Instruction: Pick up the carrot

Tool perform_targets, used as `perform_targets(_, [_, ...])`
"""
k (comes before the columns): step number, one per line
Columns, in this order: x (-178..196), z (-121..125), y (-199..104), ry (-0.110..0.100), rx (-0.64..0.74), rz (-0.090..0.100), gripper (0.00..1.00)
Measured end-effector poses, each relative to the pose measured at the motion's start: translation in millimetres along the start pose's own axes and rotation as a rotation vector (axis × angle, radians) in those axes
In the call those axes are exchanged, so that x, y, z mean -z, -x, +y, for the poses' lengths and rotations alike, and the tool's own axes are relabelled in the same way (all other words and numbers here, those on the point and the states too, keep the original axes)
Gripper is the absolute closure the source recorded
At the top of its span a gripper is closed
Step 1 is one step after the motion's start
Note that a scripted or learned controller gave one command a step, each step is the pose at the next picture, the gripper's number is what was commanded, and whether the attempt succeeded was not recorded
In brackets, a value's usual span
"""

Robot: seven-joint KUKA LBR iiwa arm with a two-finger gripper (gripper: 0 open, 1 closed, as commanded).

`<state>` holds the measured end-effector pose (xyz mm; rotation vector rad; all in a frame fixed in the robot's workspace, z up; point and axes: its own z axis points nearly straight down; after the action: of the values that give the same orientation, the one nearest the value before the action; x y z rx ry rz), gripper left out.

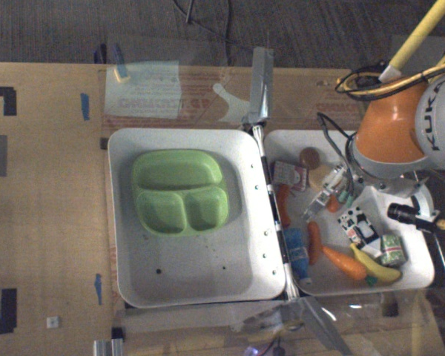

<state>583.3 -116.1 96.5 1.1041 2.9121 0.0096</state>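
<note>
The claw (325, 197) hangs low over the middle of the right bin (423, 273), reaching in beneath the arm's orange band (386, 136). Its metal parts blur into the clutter under it, so I cannot tell how far it stands open or whether anything sits in it.

Orange pieces in this bin number at least four: a small stub (333, 205) touching the claw's right side, a slim upright piece (283, 202) near the left wall, a short one (314, 242) below the claw, and the carrot (344, 263), the longest, lying slantwise toward the front wall. The carrot rests on the bin floor, below and a little right of the claw, apart from it, its lower end just beside one yellow banana (377, 267).

One blue packet (295, 251) lies along the left wall, and one small green carton (392, 250) sits near the banana.

The left bin (193, 273) holds one green divided tray (179, 191) with three compartments.
</note>
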Motion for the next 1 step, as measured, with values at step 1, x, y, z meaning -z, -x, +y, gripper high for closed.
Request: perform_targets(1, [90.0,-12.5,-59.8,-0.010,0.231,0.022,0.00])
